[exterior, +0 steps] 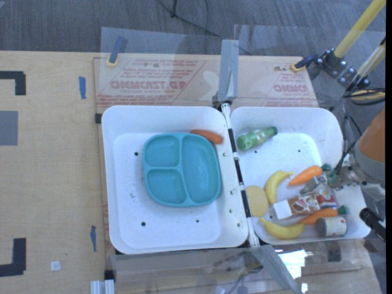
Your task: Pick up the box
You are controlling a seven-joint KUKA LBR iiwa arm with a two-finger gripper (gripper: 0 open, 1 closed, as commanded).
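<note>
The box (298, 206) is a small white and red carton lying flat in the right bin (288, 124), near its front right corner. It rests among a yellow banana (275, 185), an orange carrot (305, 175) and another carrot (321, 214). My gripper (329, 182) reaches in from the right edge and hovers just above and right of the box's far end, beside the upper carrot. The grey wrist hides part of that corner.
A second banana (282, 229), a grey can (331, 226), a beige disc (256, 201) and a green bottle (256, 138) also lie in the right bin. The left bin (122, 164) holds a teal divided plate (182, 168) and an orange sausage (206, 136).
</note>
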